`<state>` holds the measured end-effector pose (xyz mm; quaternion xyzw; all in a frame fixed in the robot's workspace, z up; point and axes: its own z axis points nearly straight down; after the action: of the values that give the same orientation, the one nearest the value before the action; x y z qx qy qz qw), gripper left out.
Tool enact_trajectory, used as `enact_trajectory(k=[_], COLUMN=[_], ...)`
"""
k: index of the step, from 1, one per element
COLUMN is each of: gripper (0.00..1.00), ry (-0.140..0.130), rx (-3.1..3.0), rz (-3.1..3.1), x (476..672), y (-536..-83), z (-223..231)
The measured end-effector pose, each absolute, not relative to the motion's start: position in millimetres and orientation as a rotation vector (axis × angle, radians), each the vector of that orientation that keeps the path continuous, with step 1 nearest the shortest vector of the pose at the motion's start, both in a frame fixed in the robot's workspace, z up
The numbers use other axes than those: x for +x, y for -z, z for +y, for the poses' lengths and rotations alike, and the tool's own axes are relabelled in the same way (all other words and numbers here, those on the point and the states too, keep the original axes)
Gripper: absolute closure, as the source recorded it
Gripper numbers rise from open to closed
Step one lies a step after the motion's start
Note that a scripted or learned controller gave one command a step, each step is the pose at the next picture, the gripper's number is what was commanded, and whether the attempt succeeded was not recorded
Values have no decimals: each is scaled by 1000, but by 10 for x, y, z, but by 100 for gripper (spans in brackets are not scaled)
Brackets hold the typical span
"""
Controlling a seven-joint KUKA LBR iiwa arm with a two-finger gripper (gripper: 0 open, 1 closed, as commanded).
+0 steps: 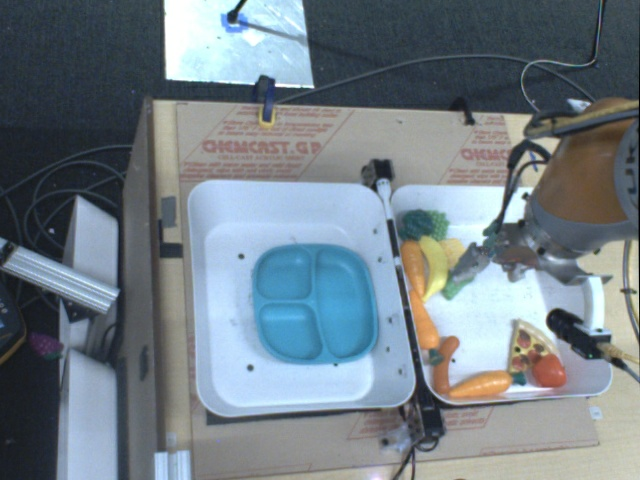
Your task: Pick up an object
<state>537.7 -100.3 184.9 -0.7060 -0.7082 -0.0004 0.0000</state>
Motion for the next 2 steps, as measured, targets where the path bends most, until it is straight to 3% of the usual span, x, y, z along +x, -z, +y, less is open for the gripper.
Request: enact_trajectory(k=[1,2], gripper=[0,0], ry=[1,0], rx=[-2220,-2220], rz=[-2225,-2222], x=[5573,5098], y=[-843,-841], z=[-832,-1058])
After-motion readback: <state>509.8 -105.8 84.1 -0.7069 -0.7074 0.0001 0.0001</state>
